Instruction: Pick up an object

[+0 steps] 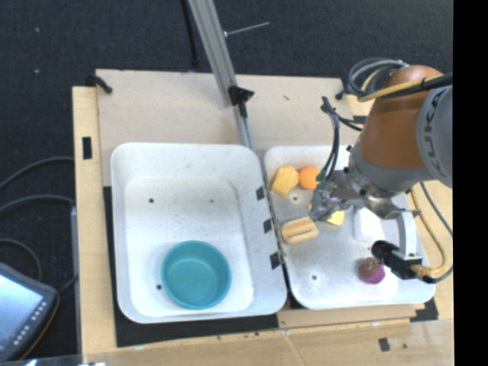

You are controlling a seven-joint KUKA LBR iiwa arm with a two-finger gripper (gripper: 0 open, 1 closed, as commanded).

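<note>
I see the gripper low inside the right bin, directly above a small yellow piece; I cannot tell how its hand is set. Just left of that piece lies the tan block. Beyond it sit the yellow corn-like object and the orange ball. The purple ball rests nearer the bin's front. The left bin holds a teal bowl.

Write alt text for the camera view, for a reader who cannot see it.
A grey and orange robot arm reaches over the right white bin, which holds a tan block, a yellow piece, an orange ball and a purple ball. The left bin holds a teal bowl.
</note>
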